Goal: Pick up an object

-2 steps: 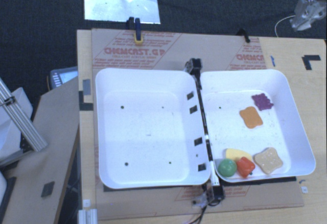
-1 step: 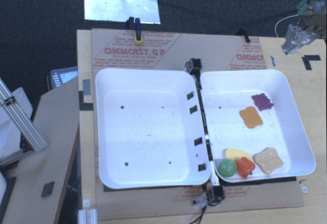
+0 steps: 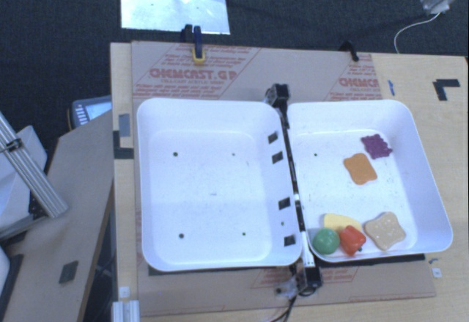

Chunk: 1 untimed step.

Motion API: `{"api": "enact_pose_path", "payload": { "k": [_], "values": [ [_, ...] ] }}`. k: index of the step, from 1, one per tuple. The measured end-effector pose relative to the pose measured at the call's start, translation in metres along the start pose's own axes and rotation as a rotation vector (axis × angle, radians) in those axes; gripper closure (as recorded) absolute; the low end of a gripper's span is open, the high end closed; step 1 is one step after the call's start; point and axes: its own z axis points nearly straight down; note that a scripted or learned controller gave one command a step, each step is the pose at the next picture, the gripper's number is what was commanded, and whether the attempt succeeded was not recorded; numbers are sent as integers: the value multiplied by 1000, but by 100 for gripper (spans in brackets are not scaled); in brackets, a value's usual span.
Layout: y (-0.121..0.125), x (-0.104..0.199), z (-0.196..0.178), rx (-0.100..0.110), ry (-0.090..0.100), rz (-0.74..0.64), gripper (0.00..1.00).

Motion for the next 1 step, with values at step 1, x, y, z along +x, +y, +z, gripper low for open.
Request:
{"api": "enact_pose_path", "payload": {
  "k": [1],
  "values": [
    [13,-25,102,22,3,7,100]
  ]
}}
